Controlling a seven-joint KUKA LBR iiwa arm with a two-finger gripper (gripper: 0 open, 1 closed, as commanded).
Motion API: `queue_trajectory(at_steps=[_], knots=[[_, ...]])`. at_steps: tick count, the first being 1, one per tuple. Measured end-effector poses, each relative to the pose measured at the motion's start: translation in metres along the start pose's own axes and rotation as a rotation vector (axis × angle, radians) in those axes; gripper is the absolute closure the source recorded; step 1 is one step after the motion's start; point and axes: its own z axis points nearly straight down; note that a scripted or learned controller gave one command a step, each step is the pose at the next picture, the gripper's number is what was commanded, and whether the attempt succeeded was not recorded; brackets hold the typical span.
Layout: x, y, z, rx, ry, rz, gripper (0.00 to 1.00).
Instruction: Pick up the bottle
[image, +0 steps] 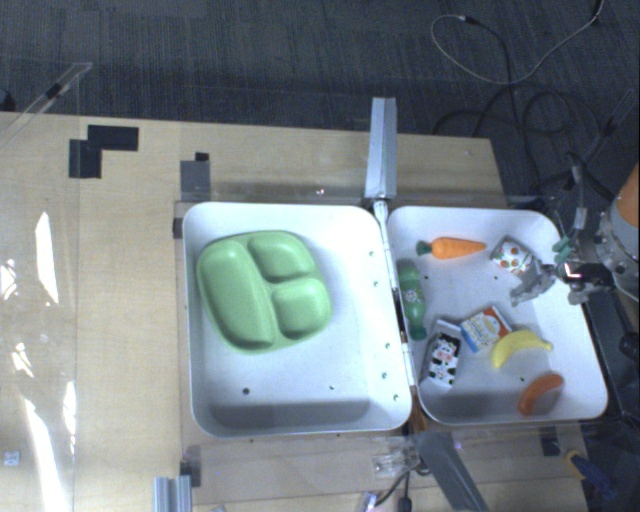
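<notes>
i'm on the approach: my tool hangs at the right bin's edge; i cannot tell its state. next i cross to the green bottle by the divider.

- 2 white bins: left bin, right bin
- 1 green tray, 3 compartments
- 1 green bottle
- 1 carrot
- 1 banana
- 3 small cartons/packs
- 1 orange item, kind unclear

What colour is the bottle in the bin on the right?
Green. The bottle lies along the left wall of the right bin, clearest in the camera view.
</notes>
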Motion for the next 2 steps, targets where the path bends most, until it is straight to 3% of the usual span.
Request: queue_trajectory(at_steps=[1, 2], knots=[[-0.009, 0.013, -0.112, -0.004, -0.002, 0.032, 0.00], [0.075, 0.035, 0.064, 0.002, 0.001, 0.132, 0.00]])
